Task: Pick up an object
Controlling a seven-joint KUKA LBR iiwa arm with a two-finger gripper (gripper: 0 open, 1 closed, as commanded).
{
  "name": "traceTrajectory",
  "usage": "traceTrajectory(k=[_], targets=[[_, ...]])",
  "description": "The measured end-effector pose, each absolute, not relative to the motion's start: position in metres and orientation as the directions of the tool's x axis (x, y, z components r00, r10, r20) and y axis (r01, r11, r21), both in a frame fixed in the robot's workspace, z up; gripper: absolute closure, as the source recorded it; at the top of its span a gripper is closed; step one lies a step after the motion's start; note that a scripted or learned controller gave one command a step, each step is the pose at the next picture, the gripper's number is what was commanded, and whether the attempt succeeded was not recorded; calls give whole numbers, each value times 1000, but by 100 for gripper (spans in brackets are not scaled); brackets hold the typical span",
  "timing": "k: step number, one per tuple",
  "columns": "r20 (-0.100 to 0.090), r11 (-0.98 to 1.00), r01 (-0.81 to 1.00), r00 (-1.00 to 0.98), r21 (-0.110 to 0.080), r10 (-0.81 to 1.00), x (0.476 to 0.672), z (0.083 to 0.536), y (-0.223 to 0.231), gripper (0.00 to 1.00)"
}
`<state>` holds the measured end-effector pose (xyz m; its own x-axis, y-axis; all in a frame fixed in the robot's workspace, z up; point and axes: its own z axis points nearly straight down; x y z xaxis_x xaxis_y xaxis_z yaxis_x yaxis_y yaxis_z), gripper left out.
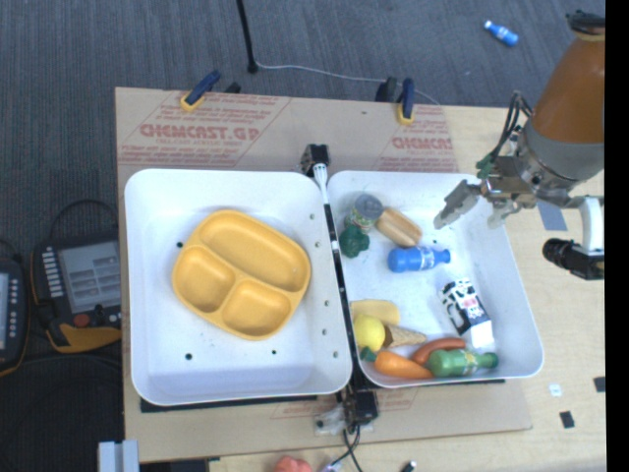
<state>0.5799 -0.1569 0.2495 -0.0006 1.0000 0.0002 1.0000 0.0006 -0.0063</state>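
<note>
My gripper (477,210) hangs over the upper right part of the right bin (521,308), its fingers spread open with nothing between them. Just left of it and below lie a tan bread roll (398,227) and a blue bottle (418,259). A grey round piece (369,207) and a green broccoli-like toy (352,242) sit by the bin's left wall. Lower down are a cow-patterned milk carton (466,311), a yellow lemon (369,334), a carrot (398,365) and a green pepper (457,361).
The left bin (157,362) holds a yellow divided plate (241,271). Clamps (405,101) grip the cardboard at the back edge. A small blue object (501,33) lies on the carpet at the far right. A controller box (84,273) sits left of the bench.
</note>
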Motion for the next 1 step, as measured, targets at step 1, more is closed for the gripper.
traceTrajectory(k=[1], targets=[[1,1,1000,-1,-9,1000,554,114,-109,0]])
